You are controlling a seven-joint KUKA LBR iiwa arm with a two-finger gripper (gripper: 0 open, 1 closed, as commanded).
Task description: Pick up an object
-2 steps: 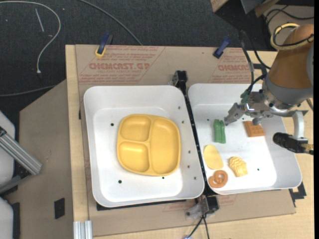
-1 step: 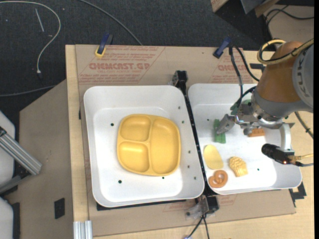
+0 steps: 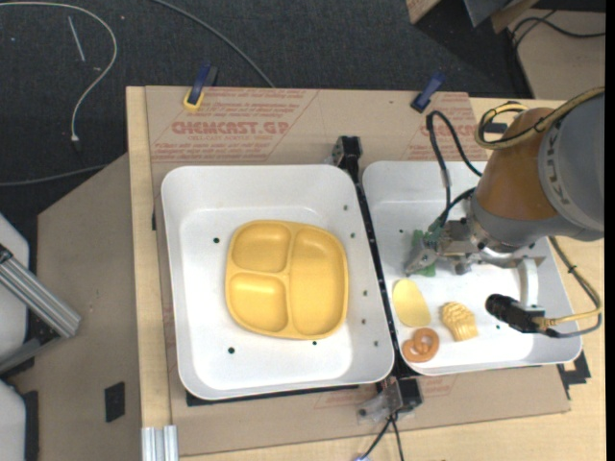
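Dark carpet (image 3: 288, 27) around the bench (image 3: 144, 392), white cable (image 3: 96, 60) loose on it at upper left. The bench is topped with printed cardboard (image 3: 288, 123), with two blue clamps (image 3: 199, 84) on its far edge near frame top. Two white bins sit side by side.

Left bin (image 3: 183, 257): one yellow three-compartment plate (image 3: 286, 279), lying flat, roughly centred.

Right bin (image 3: 394, 185): the arm (image 3: 538, 181) reaches in from frame right and hangs over it. The tool (image 3: 447, 254) is low, about mid-bin. Spread or pressed together: can't tell, the wrist blocks the angle. A small green item (image 3: 420, 254) is just left of the tool; contact unclear.

The other pickable things cluster in that bin's lower left:
- pale yellow oval piece (image 3: 411, 303), below the tool
- ridged yellow piece (image 3: 460, 321), just right of the oval
- orange-brown ring (image 3: 420, 345), lowest, near the bin's front rim

All three sit apart from the tool.
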